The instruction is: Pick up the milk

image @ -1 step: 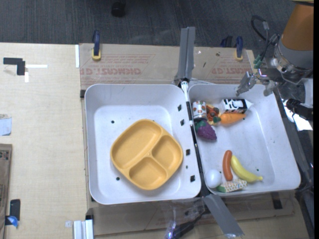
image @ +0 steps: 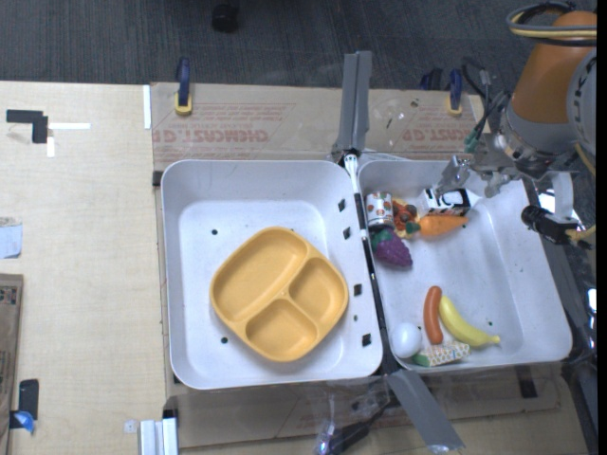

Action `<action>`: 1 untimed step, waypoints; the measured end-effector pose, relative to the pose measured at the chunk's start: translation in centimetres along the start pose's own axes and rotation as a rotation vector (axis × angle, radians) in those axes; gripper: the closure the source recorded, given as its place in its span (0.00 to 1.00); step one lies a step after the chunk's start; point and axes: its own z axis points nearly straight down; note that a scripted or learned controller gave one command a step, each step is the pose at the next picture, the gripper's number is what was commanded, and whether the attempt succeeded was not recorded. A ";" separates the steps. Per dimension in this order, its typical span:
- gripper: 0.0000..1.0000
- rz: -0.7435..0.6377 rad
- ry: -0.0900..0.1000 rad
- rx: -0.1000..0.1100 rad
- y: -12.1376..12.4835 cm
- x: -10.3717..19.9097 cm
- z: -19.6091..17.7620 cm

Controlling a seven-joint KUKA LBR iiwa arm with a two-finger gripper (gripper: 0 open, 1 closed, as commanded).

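Observation:
The milk (image: pixel 448 198) looks like a small white carton with black markings, lying at the back of the right bin (image: pixel 531 282) just above an orange carrot (image: pixel 442 224). My gripper (image: pixel 458 178) hangs right over the carton's upper edge, reaching in from the right beneath the grey and orange arm (image: pixel 550 74). Whether it touches the carton I cannot tell.
Left of the carton lie a small can (image: pixel 379 208), a red-orange fruit (image: pixel 407 216) and purple grapes (image: pixel 393 250). A sausage (image: pixel 432 313), banana (image: pixel 466 323), egg (image: pixel 406 339) and wafer (image: pixel 445 354) sit at the bin's front. The left bin (image: pixel 190 254) holds a yellow divided plate (image: pixel 278 294).

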 end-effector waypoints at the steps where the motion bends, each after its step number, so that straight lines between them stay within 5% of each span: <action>1: 0.00 0.260 0.000 -0.002 1.0 -0.2 -0.4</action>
